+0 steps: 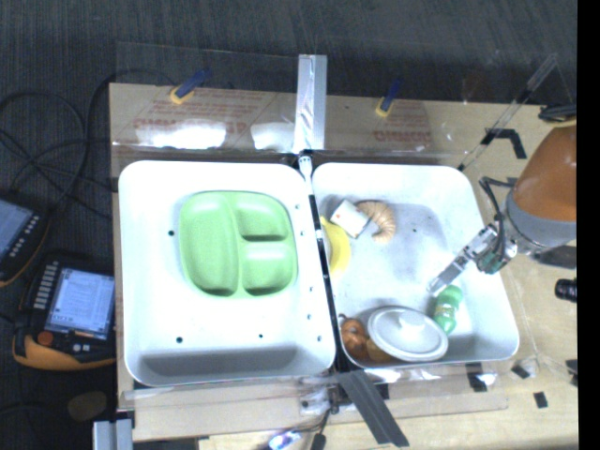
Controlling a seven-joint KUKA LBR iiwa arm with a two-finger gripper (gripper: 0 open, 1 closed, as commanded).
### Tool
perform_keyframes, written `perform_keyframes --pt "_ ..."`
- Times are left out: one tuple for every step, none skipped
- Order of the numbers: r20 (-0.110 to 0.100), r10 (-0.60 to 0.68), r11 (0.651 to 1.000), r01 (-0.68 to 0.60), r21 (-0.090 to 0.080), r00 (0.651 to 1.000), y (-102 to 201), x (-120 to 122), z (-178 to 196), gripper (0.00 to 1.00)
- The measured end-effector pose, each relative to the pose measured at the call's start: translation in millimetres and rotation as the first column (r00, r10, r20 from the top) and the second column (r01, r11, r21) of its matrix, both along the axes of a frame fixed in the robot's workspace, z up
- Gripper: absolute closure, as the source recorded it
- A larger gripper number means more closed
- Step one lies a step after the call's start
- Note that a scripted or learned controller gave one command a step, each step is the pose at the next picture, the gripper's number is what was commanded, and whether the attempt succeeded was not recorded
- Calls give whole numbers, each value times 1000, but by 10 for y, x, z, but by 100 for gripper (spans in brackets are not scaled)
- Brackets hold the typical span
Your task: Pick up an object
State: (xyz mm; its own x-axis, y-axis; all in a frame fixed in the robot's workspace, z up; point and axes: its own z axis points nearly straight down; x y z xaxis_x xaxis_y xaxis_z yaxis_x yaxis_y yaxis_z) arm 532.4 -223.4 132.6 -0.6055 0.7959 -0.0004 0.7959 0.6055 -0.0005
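My gripper point(441, 283) reaches into the right bin point(422, 178) from the right, slanting down to the left. Its tip hangs just above a small green bottle point(447, 308) near the bin's front right. I see nothing held in it. A white round bowl point(406, 334) lies at the front of that bin, partly covering a brown object point(357, 339). Toward the back are a tan curved pastry-like toy point(379, 217), a small white block point(346, 218) and a yellow object point(336, 246) against the left wall.
The left bin point(150, 326) holds a green divided tray point(237, 242). A raised divider point(319, 251) separates the bins. The orange band and grey arm point(548, 195) stand over the right bin's right rim. Bare floor lies in the right bin's middle point(412, 251).
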Motion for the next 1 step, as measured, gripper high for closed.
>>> perform_keyframes --pt "16 -347 938 347 14 938 94 -382 -398 0"
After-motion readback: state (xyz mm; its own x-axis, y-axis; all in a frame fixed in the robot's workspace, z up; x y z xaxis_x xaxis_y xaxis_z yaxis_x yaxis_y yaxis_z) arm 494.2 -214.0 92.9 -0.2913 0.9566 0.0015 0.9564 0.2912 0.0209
